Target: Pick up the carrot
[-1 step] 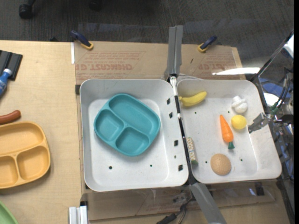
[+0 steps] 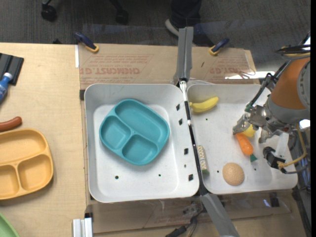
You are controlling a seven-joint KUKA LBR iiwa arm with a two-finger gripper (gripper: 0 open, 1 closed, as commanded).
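Carrot (image 2: 244, 144) lies beside gripper (image 2: 245, 126) (finger state cannot be told); a yellow object (image 2: 249, 131) touches it; egg (image 2: 233, 174) nearby.

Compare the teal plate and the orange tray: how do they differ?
The teal plate lies in the left bin; the orange tray lies on the wooden bench outside the bins. The teal plate shows whole, while the orange tray is cut by the view's left edge. Colours differ: teal versus yellow-orange. Both are divided into compartments, with nothing in them.
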